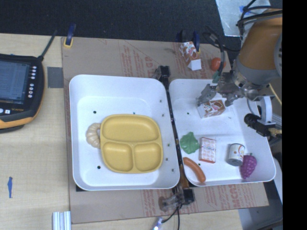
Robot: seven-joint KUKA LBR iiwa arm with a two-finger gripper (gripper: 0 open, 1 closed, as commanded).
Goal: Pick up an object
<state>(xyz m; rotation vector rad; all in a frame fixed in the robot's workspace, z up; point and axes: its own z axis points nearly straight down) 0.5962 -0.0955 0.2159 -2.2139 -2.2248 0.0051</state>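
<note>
Jaws spread wide, I am straddling the carton (211,108) with my gripper (217,96), one finger at each end, not gripping it; nothing is lifted. It is lying flat at twelve o'clock in the right bin (268,169), clear of the can (235,154), so both fingers are getting room. It is small, white and reddish-brown printed.

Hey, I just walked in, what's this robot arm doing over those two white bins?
The arm reaches in from the right, and its gripper is down over a small carton near the back of the right bin. Whether it has actually gripped the carton can't be told from here. Nearer the front of that bin lie a green toy, a small packet, a sausage, a can and purple grapes. The left bin holds a yellow divided tray.
</note>
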